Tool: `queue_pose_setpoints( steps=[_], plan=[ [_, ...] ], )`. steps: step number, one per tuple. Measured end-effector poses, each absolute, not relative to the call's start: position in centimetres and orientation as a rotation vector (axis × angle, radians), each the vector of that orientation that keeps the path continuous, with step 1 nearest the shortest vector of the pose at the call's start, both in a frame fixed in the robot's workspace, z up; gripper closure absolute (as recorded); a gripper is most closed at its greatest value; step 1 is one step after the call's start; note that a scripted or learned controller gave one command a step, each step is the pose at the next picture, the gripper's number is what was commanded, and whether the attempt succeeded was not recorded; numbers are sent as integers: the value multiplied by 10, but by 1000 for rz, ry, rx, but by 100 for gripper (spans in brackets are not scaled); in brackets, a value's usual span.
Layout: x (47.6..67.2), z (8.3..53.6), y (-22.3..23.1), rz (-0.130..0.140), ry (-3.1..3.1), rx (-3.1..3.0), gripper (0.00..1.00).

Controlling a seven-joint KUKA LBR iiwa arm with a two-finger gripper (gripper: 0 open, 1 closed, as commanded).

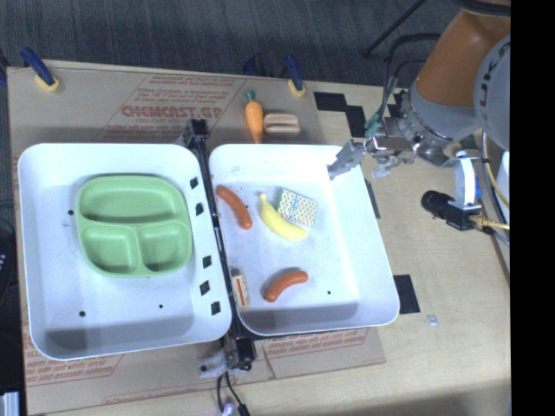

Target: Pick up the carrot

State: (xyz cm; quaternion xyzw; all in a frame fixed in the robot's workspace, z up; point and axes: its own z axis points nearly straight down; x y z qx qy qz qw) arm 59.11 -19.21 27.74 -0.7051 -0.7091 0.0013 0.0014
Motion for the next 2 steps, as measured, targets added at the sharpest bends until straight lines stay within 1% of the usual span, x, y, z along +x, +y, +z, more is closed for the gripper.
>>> queue_pose_setpoints(
  steps=[1, 2],
  plan=[
    [599, 155, -210, 5, -2041, -2381, 0],
    [554, 91, -142, 6, -1962, -2446, 0]
  ],
)
